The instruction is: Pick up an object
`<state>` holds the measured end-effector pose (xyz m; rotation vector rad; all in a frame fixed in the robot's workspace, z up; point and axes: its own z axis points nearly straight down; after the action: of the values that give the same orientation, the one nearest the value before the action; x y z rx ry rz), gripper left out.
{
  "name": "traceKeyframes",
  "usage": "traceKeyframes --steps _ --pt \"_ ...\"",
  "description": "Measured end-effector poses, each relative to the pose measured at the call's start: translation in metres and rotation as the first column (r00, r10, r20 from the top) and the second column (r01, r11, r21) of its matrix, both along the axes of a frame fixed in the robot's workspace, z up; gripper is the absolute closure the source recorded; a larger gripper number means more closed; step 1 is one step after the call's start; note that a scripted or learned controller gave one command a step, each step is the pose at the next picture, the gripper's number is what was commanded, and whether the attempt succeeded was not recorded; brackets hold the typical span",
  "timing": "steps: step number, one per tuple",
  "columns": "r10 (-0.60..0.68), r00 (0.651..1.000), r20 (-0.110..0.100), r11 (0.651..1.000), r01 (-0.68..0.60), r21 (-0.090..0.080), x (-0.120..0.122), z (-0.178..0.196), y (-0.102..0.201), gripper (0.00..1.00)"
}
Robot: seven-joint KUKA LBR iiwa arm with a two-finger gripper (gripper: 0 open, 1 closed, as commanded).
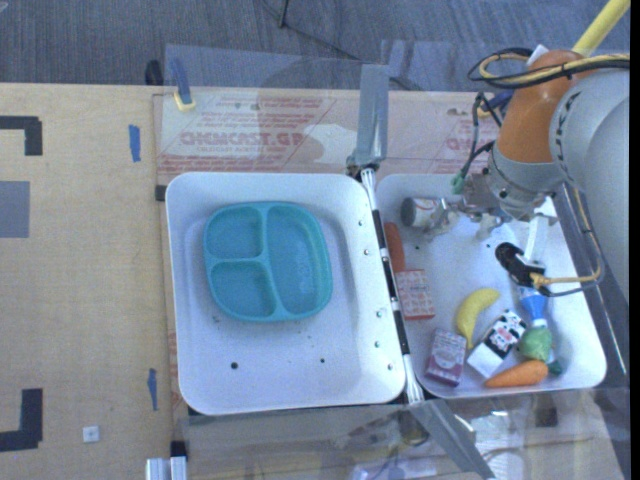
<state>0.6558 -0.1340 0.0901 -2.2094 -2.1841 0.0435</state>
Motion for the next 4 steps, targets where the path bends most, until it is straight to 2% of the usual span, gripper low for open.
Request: traceKeyframes --steps 1,2,3,4 --pt "0.004 1.0 0.001 1.0 -0.004 -0.001 0.001 0.003 -0.001 0.0" --pt "0.037 0.998 0.045 0.999 -0.037 -0.004 -0.089 0.027 -0.013 0.0" --pt "0.09 0.994 0.053 0.996 -0.09 -0.006 -0.15 -0.002 -0.006 0.0" --pt "0.085 0.995 0.06 0.996 -0.084 -0.012 -0.149 0.009 -0.01 1.0"
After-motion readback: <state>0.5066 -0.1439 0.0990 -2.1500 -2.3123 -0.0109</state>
